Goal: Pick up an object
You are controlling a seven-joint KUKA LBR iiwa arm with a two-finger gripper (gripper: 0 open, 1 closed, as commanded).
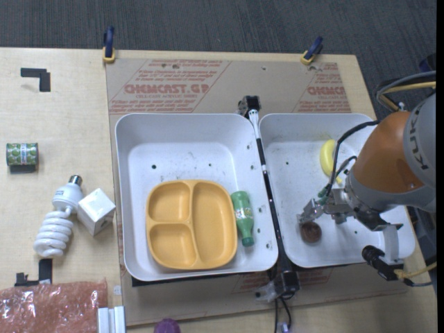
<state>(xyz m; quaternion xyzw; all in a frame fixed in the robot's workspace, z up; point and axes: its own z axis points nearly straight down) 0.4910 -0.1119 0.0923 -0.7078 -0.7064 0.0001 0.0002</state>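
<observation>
Grey metal makes up the claw (310,214), which hangs low in the right bin (291,179), and whether its fingers are spread or closed cannot be told from this slant. Just below its tip lies a small brown round thing (311,232) on the bin floor; the two look very close, perhaps touching, but nothing shows between the fingers, so no grip can be claimed. Farther back in the same bin, partly hidden behind the arm (392,161), sits a yellow object (327,156), near the rear wall. Across the dividing rims, the left bin (132,186) holds a yellow divided tray (191,224) with a green bottle (243,217) lying just beside its right edge. Out on the bench to the left rest a spiral light bulb (57,224), a white cube (96,211) touching or nearly touching it, and a small green can (22,155) well apart from both. As for progress, the reach appears made and the claw seems lined up on the brown piece, a likely target. What is left, by this reading, is the closing, a secure hold, and the lift clear of the bin floor.
</observation>
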